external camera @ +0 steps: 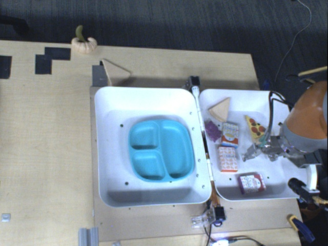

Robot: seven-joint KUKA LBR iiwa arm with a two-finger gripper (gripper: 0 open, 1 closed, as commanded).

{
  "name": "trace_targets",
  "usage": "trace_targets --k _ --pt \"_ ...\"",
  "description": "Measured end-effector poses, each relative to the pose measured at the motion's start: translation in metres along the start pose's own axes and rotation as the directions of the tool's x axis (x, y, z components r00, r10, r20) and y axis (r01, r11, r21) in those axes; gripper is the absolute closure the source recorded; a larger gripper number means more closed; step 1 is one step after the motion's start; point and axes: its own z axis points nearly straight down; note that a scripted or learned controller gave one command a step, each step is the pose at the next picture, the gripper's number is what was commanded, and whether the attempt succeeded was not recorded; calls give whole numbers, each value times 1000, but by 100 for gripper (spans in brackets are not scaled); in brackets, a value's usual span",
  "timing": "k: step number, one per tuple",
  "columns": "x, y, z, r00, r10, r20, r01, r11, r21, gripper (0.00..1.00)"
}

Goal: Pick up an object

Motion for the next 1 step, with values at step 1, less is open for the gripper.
trace_targets --k 1 --pt "39 -19 12 1000 1 4 -1 1000 -1 0"
